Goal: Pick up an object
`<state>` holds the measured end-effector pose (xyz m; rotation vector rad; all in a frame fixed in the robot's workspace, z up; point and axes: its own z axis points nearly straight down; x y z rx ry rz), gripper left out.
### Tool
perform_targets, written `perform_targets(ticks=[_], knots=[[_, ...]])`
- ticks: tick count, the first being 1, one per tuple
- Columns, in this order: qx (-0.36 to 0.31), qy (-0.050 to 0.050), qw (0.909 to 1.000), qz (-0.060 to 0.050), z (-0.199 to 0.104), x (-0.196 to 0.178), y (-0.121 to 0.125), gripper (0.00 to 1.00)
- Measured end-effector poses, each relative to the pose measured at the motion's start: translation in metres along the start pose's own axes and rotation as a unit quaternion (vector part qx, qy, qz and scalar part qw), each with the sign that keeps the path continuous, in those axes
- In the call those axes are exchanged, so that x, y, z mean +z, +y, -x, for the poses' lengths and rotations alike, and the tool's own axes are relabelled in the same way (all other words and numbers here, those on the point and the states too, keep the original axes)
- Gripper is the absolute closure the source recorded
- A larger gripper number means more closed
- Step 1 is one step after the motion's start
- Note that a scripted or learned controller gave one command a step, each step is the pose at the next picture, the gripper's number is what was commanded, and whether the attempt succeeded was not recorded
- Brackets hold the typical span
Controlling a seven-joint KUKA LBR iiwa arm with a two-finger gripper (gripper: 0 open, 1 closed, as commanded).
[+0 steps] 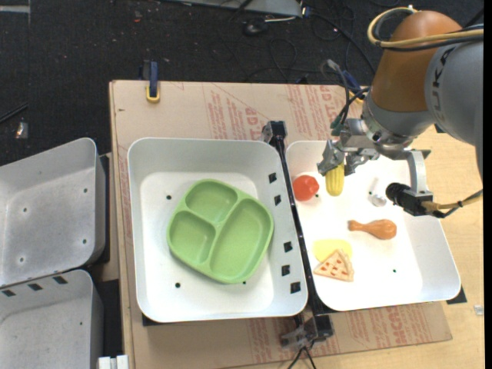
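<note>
The left bin (146, 229) holds a green plate (221, 230) with 3 compartments, lying flat near its middle. In the right bin (430, 275), a red tomato (306, 187) sits by the left wall, a yellow cheese slice (332, 248) and a pizza slice (336, 267) lie touching toward the front, and a chicken leg (373, 227) lies right of them, near the middle. The gripper (336, 167) hangs over the bin's back left with its fingers closed on a yellow corn cob (335, 181), held upright just right of the tomato.
</note>
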<state>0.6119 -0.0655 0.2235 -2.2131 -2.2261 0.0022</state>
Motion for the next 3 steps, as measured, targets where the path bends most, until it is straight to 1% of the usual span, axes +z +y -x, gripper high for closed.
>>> perform_targets(ticks=[1, 2, 3], knots=[[0.0, 0.0, 1.0, 0.0, -0.05, -0.012, -0.019, 1.0], [-0.001, 0.0, 1.0, -0.001, -0.095, -0.003, -0.048, 1.0], [-0.001, 0.0, 1.0, -0.001, -0.146, 0.004, -0.074, 1.0]])
